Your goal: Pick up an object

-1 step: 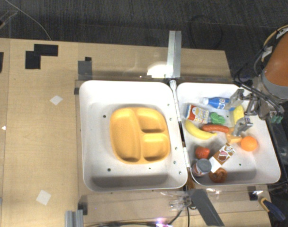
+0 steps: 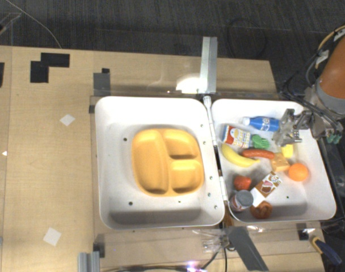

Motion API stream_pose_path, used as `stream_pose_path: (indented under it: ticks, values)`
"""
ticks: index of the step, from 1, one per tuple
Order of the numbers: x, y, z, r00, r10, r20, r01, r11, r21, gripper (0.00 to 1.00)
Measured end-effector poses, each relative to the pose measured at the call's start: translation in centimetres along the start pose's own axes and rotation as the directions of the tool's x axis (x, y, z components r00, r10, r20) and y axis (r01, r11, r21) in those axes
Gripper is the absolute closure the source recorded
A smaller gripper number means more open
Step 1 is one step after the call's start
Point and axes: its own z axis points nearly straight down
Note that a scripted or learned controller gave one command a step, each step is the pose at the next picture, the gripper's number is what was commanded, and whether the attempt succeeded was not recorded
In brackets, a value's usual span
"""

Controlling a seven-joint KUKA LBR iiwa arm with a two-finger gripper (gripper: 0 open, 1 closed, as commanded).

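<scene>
The right bin (image 2: 319, 202) holds several small items: a blue and white bottle (image 2: 261, 123), a red and white pouch (image 2: 237, 135), a banana (image 2: 236, 156), a red sausage (image 2: 256, 153), a yellow block (image 2: 287, 151), a tan cube (image 2: 279, 163) and an orange (image 2: 298, 172). Nearer the front lie a red fruit (image 2: 242, 182), a small carton (image 2: 268, 185), a can (image 2: 242, 199) and a brown lump (image 2: 263, 209). My gripper (image 2: 288, 134) hangs over the bin's far right part, just right of the bottle and above the yellow block. Nothing is seen held in it.
The left bin (image 2: 113, 152) carries a yellow divided tray (image 2: 165, 160) in its middle. A metal post (image 2: 209, 67) stands behind the seam between the bins. The arm's orange band (image 2: 337, 78) sits at the right edge, above the right bin's far corner.
</scene>
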Motion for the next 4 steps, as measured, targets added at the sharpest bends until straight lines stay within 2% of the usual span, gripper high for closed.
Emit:
stream_pose_path:
  ticks: [1, 2, 3, 4]
  values:
    - [0.0, 0.0, 0.0, 1.000, -0.001, -0.001, 0.001, 1.000, 0.000, 0.00]
    - [-7.3, -0.9, 8.5, 0.994, 0.105, -0.017, -0.105, 0.995, -0.004, 0.00]
    - [-7.2, -4.8, 11.9, 0.885, 0.465, -0.010, -0.465, 0.885, 0.002, 0.00]
    - [-6.3, 0.6, 9.6, 0.660, 0.751, -0.008, -0.751, 0.660, 0.006, 0.00]
